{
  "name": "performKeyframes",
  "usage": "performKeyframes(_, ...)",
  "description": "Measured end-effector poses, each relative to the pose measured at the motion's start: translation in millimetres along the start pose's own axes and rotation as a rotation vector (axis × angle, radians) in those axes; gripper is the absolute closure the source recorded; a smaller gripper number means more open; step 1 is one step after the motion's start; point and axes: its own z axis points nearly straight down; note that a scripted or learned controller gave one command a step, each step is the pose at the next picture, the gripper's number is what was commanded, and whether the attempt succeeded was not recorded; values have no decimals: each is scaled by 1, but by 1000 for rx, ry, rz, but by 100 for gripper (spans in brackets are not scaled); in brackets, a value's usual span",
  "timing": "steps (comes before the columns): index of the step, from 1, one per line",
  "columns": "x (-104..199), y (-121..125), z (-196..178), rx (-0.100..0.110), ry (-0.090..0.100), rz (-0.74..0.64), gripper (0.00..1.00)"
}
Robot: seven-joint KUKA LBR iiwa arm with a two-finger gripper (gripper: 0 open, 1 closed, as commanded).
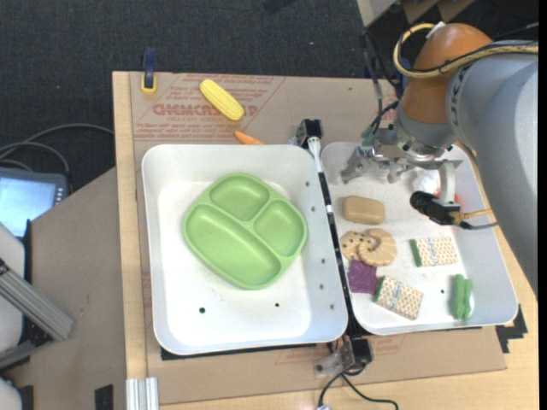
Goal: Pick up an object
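My gripper (373, 171) hangs over the far end of the right bin (496, 301), open, with nothing between its fingers. Just in front of it lies a tan bread-like block (363, 209). Nearer the front are two round cookies (369, 246), a purple piece (362, 276), two patterned cracker squares (435, 251) (399, 296) and a green pod-like thing (461, 297). A small white item (425, 182) sits right of the gripper, partly hidden by the arm.
The left bin (171, 306) holds a green divided plate (245, 229). Behind the bins, on the cardboard, lie a yellow corn cob (221, 99) and an orange carrot piece (249, 138). The grey arm (500, 118) covers the right bin's far right corner.
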Motion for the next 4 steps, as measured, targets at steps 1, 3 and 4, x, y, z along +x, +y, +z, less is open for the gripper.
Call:
performKeyframes(1,-23,0,1,-3,-2,4,0)
performKeyframes(3,-22,0,1,-3,-1,2,0)
performKeyframes(4,-22,0,1,-3,-1,2,0)
